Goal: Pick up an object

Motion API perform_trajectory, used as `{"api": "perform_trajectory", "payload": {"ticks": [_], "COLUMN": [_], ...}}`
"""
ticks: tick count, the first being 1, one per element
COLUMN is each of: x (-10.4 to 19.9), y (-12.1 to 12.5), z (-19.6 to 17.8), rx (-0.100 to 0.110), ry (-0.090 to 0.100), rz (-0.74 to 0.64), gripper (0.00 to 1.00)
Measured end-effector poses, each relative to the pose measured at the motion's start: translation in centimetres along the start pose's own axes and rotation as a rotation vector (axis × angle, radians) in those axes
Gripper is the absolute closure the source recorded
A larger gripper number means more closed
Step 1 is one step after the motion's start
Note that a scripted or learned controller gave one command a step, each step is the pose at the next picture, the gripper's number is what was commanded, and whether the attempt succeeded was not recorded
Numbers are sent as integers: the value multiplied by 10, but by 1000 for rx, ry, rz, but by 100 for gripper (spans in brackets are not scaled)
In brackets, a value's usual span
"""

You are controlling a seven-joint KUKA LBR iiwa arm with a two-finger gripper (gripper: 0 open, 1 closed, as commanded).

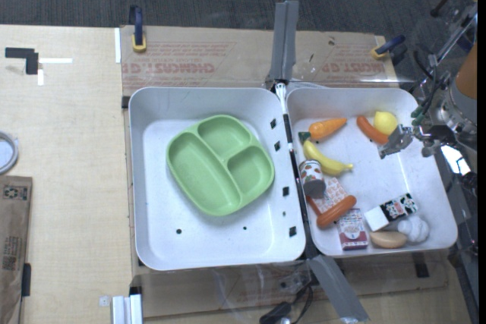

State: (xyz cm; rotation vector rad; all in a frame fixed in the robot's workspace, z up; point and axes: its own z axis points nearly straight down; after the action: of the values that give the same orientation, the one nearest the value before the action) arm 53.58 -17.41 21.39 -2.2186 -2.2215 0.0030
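Several toys crowd the right bin (444,197): nearest, a bread roll (388,239) at six o'clock; farther, a banana (326,158) at nine, long axis slanting. Up top, the jaws (406,140) hover spread and empty, with the lemon (385,122) just at their ten o'clock — likeliest target!

A divided plate (220,163) lies in the left bin (144,186); toy foods (328,162) crowd the right bin (433,186).

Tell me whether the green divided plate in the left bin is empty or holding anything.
Empty. The green divided plate lies flat in the left bin, and all three compartments show bare green. The toy food sits in the right bin.
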Motion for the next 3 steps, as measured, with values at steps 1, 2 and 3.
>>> {"api": "perform_trajectory", "payload": {"ticks": [1, 2, 3], "x": [-11, -16, -23], "y": [12, 38, 91], "z": [-69, 45, 123], "rx": [0, 2, 1], "ry": [-1, 0, 7], "rz": [313, 361, 411], "gripper": [0, 0, 0]}}
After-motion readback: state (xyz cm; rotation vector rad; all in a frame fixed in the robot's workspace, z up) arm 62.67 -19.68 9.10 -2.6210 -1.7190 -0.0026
